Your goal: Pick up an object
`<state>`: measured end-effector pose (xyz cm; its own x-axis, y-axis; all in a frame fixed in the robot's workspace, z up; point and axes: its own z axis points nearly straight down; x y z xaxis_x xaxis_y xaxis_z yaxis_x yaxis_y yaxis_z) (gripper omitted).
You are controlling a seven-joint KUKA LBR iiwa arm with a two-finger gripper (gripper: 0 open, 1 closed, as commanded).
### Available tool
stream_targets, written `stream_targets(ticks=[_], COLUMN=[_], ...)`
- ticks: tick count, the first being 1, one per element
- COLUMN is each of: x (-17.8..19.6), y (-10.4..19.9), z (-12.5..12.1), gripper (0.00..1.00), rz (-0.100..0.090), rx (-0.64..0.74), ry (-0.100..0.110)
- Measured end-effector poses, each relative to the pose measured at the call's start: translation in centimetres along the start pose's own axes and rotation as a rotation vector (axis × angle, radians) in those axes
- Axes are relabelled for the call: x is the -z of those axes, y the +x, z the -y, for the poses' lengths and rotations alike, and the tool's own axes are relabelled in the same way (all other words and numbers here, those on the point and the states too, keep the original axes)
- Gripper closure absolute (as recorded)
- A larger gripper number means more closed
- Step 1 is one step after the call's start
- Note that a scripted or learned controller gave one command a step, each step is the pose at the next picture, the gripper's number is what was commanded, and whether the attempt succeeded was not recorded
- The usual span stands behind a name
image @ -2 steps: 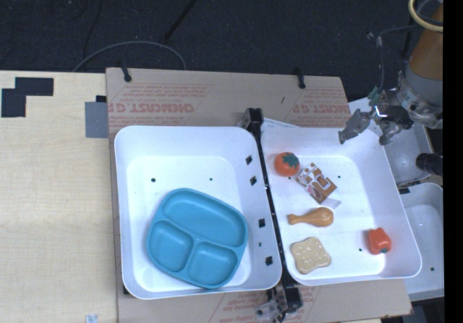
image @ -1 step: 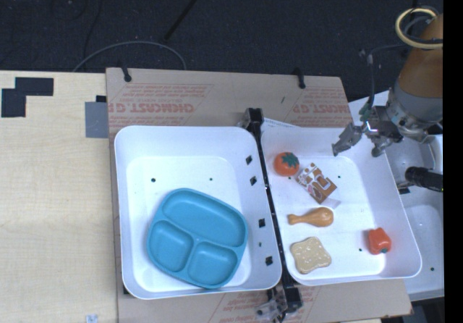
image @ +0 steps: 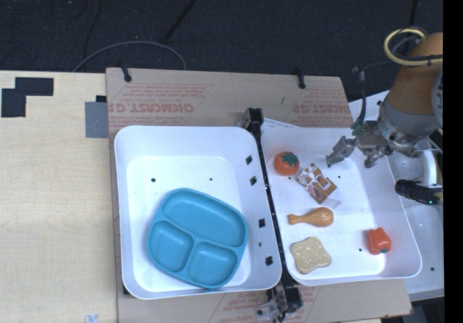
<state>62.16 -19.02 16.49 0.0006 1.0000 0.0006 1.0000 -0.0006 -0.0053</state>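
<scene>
My gripper (image: 352,158) hangs over the upper right part of the right bin (image: 351,202), open, with nothing between its fingers. Left of it in that bin lie an orange-red tomato-like toy (image: 286,163) and a small brown and white box (image: 316,182). A toy drumstick (image: 312,218) and a slice of toast (image: 310,255) lie lower down. A red pepper toy (image: 378,240) sits at the lower right. The gripper touches none of them.
The left bin (image: 145,158) holds a blue divided plate (image: 197,237). A black divider (image: 262,191) runs between the two bins. The grey arm with its orange band (image: 416,82) reaches in from the right, and cardboard (image: 188,101) lies behind the bins.
</scene>
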Motion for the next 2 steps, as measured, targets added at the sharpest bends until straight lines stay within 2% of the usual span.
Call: stream_targets(ticks=[1, 2], x=[-5.5, -4.3], y=[0.1, 0.0], z=[-1.0, -0.9], gripper=[0.00, 1.00], rz=[0.001, 0.004], rx=[0.003, 0.003], ry=[-0.013, -0.013])
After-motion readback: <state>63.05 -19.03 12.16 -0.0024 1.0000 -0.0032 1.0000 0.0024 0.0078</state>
